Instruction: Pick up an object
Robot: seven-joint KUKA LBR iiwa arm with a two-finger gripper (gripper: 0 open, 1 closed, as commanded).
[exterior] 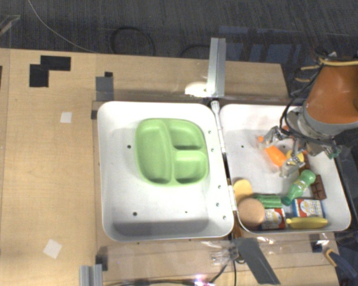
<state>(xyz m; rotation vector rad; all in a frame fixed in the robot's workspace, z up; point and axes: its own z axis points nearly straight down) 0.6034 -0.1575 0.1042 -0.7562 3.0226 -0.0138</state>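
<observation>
One orange object lies in the right bin, its long axis slanting from upper left to lower right. The jaws are just beside it; whether they are spread or pinching it, I cannot tell. The arm comes in from the right and points down. Below lie one green bottle, one banana and one round bun. The left bin holds one green divided tray.
</observation>
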